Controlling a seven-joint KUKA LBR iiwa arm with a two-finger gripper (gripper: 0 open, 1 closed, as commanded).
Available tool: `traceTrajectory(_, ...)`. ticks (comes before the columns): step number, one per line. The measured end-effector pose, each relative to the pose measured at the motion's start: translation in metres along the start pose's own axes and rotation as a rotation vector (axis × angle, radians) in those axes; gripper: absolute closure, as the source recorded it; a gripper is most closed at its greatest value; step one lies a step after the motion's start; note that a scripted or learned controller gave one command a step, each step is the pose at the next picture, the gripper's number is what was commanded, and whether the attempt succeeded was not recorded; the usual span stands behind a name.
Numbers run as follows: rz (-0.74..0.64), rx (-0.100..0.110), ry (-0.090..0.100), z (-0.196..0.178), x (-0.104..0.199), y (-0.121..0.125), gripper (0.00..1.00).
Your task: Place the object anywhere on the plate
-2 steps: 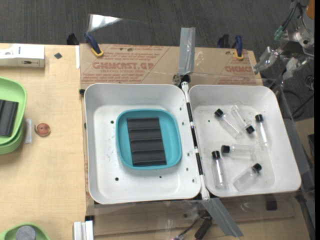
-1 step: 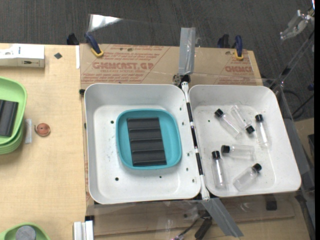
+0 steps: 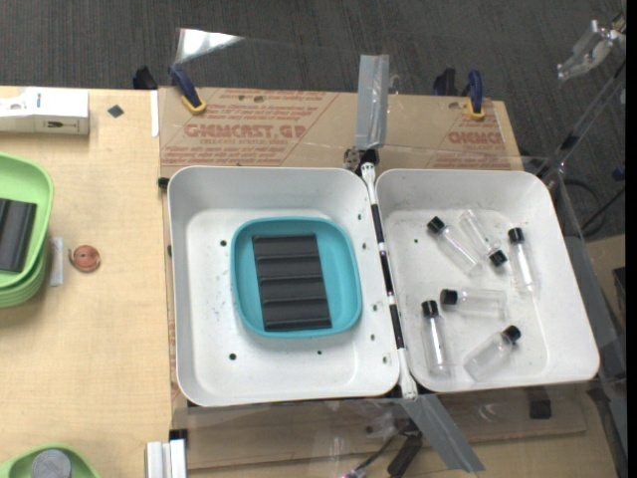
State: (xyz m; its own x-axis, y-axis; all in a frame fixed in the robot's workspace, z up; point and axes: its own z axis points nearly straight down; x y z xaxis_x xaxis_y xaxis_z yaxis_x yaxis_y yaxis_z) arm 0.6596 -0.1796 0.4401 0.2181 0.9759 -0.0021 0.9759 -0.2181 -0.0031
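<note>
Cardboard (image 3: pixel 299 127) printed "GIEMCAST.GP"

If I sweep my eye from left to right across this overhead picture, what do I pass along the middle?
Green tray → small round reddish disc → left white bin → teal plate holding a black ridged block → right white bin with clear black-capped vials.

Lab or robotics test bench. Evidence: two white bins (image 3: pixel 195 297) on cardboard sheet (image 3: pixel 299 127) fixed with spring clamps (image 3: pixel 186 87); clear capped vials (image 3: pixel 453 244) loose in right bin; wooden benchtop (image 3: pixel 85 366); dark carpet floor (image 3: pixel 299 18).
</note>
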Motion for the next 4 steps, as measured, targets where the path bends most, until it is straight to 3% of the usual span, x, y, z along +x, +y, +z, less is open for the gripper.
traceTrajectory(4,0.000,0.000,0.000,0.0000,0.0000,0.0000,0.00)
